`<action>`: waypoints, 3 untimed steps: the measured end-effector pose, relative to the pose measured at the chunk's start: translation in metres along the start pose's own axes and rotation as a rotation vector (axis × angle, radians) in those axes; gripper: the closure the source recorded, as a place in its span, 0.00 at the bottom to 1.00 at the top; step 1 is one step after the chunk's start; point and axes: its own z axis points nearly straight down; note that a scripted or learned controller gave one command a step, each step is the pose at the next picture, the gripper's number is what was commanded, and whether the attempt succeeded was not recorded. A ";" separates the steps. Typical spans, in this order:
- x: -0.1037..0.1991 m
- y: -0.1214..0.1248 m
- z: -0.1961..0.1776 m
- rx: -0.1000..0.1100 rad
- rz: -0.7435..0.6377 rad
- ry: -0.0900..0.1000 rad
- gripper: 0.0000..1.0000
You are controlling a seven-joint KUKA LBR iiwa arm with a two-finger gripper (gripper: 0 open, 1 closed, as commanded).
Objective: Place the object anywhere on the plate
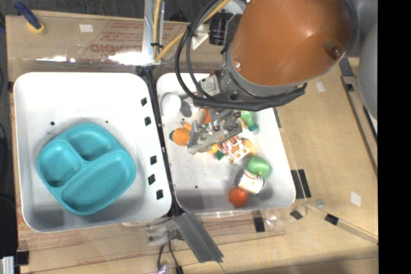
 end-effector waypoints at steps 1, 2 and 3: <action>0.015 0.000 0.014 -0.004 -0.413 0.000 1.00; -0.067 0.005 0.132 -0.011 -0.580 -0.005 1.00; -0.066 0.003 0.129 -0.006 -0.577 -0.002 0.00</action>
